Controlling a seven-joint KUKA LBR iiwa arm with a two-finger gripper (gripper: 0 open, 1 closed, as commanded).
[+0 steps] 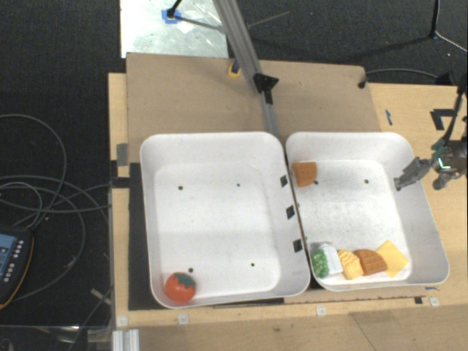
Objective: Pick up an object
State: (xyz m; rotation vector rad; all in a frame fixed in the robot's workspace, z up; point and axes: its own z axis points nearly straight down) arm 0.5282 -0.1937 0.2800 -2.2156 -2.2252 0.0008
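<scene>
I log the scene from the far side across to the gripper. Farthest from the jaws, in the near corner of the left bin (212, 148), sits a red tomato (180, 287) with a green stalk end, alone in that bin and well apart from everything else. Closer in, the right bin (398, 148) holds an orange-brown block (305, 172) hard against the wall it shares with the left bin, still well apart from the jaws. Along the right bin's near wall lies a tight cluster: a green-and-white piece (322, 260), a yellow ridged piece (350, 264), a brown piece (371, 261) and a yellow wedge (393, 257), each touching or nearly touching its neighbour, all below and short of the jaws.

The gripper (425, 174) sits at the right bin's outer rim. Its two fingers read as spread, one dark finger angled over the rim, and nothing lies between them.

My judgement: this is the approach step; no object is chosen or gripped. The next move calls for carrying the jaws inward over the bin and descending. The block stands alone, so it looks the cleaner target; the cluster risks a multi-object nudge.
</scene>
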